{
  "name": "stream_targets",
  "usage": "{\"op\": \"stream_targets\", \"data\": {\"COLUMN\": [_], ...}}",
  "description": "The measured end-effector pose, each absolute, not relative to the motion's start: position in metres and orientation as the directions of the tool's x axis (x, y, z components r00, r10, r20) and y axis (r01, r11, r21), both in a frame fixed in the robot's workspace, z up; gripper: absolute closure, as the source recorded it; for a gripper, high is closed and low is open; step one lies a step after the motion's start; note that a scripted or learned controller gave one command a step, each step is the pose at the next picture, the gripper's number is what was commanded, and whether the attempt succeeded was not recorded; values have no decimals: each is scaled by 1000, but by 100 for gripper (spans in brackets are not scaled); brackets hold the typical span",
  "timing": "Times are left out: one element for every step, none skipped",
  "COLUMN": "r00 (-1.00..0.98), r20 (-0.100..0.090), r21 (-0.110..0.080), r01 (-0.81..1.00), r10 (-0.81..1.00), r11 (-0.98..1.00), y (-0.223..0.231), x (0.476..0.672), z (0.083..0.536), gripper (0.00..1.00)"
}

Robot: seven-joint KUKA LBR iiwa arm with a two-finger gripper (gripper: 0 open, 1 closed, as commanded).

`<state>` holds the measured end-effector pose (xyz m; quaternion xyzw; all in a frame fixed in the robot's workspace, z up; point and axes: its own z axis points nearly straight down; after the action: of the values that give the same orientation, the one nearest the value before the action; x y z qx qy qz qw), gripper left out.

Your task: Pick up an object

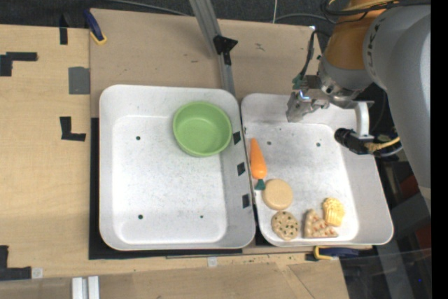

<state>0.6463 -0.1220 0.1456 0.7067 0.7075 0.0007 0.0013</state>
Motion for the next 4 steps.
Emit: {"op": "stream_targets", "data": {"r00": [-2, -3, -2, -6], "r20": [-1, -1, 0, 1], "r21": [5, 6, 0, -1], "r01": [1000, 1000, 1000, 1000], "r10": [1000, 1000, 1000, 1000], "r11": [2, 3, 2, 6], "y": [-128, -126, -126, -71], "x": [655, 655, 655, 639], "z": [200, 264, 273, 272], "gripper": [100, 100, 100, 100]}}
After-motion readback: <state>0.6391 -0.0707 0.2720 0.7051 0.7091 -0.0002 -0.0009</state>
